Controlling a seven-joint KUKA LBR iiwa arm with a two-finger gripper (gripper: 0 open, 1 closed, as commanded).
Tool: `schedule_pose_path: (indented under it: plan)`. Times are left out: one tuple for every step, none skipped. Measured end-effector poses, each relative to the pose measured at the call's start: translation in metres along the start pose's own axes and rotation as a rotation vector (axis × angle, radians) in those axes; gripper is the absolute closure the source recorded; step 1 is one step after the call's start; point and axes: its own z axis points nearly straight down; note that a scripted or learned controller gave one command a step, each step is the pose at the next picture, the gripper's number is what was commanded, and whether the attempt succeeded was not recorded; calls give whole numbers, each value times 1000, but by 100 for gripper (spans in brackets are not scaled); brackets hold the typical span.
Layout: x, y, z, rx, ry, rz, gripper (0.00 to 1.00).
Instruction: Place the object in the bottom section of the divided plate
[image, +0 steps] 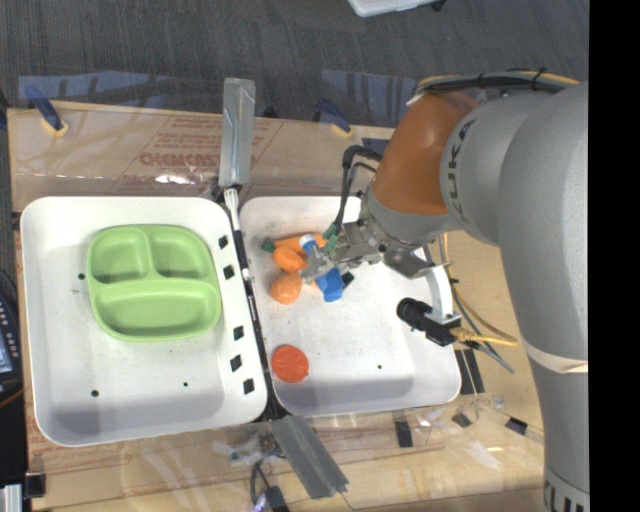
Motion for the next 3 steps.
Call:
schedule_pose_path:
  plan:
    - [-2, -41, 52, 1, 0, -28, 100]
    - [60, 21, 0, -2, -1, -140, 100]
    - [188, -9, 1, 0, -1, -354, 100]
